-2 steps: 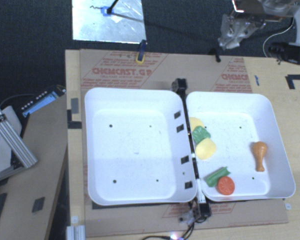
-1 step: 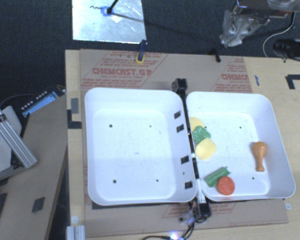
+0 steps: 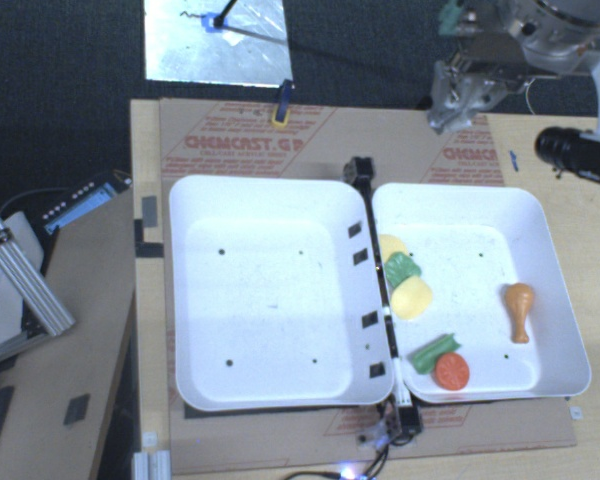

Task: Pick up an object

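From my remote station I observe the grey two-finger gripper [image 3: 452, 103] raised over the brown board at the top right, beyond the far rim of the right-hand shallow white plastic bin [image 3: 540, 230] and touching nothing in it; whether it is open or closed I cannot tell at this angle. Candidate objects all lie in the right-hand bin. A pale yellow rounded toy [image 3: 411, 297] sits against the left wall, with a small green leafy piece [image 3: 401, 267] touching its upper side and a second yellow piece [image 3: 391, 246] just beyond that. Nearer the front rim, a red-orange round toy tomato [image 3: 452, 371] lies touching a dark green elongated piece [image 3: 433, 350]. A tan toy drumstick [image 3: 520, 310] rests well apart from these, towards the right wall, lengthwise front to back. The left-hand shallow white plastic bin [image 3: 195, 268] adjoins along black clips [image 3: 365, 258]. A reflective silver sheet [image 3: 217, 26] lies on the dark floor beyond the bench.
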Controlling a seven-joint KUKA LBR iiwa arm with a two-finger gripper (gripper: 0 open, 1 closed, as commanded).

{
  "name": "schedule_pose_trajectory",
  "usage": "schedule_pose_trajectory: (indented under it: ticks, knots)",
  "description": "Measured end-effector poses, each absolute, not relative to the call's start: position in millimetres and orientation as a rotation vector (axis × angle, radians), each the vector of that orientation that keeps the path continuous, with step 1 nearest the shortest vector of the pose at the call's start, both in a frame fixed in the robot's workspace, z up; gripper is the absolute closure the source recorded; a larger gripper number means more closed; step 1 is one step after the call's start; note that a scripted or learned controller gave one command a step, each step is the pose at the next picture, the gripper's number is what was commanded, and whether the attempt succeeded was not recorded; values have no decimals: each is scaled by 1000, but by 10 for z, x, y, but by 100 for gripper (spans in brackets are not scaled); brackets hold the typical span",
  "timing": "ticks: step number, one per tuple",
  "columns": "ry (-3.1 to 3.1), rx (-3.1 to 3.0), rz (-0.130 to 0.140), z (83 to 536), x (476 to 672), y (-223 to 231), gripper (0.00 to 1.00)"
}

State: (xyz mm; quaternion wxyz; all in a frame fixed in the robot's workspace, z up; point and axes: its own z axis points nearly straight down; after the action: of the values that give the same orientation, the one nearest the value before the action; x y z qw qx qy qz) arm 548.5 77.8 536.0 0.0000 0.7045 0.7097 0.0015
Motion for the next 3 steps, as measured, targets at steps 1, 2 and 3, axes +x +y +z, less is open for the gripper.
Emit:
schedule_pose_trajectory:
  ticks: [1,2,3]
  knots:
    - [2231,2212,4,5357,4996,1113,100]
    - [2214,2225,3,5344,4863,423,100]
    - [2226,2216,5,5352,4864,639,100]
